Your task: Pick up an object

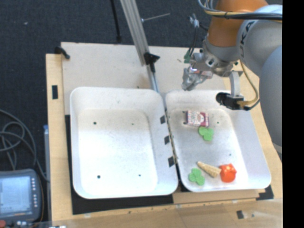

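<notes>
Here, nearest the camera first:

Front of right bin: a red toy (228, 173) lies near the front rim, touching the wide end of a tan cone (209, 169); a green leaf shape (196, 176) sits just beside the cone's narrow tip.

Middle of right bin: a second green leaf shape (206, 134) lies just below a small pink-and-white packet (196, 118), the two touching or nearly so.

Right bin (251, 146): shallow, white, holding all five pieces. Any of them would serve as the thing to pick up.

Left bin (118, 141): white, beside the right one, sharing a dividing edge.

Gripper (191, 81): hangs above the far rim of the right bin, clear of everything in it, with nothing between its tips. Whether the tips are apart or together I cannot tell; they are too small and blurred.

Arm (232, 18): orange band above the wrist, reaching in from the right, well above the bench.

Step in hand: my reading is an approach, with no grasp begun.

Doing it well: the packet is the closest target, nearer the camera than the gripper. Centre over it before dropping, and turn the wrist so the tips close across its short side. Keep off the leaf shape below it, so it is not nudged or caught too.

Risk: the front cluster is crowded; a grab there could catch two pieces or push one away.
</notes>
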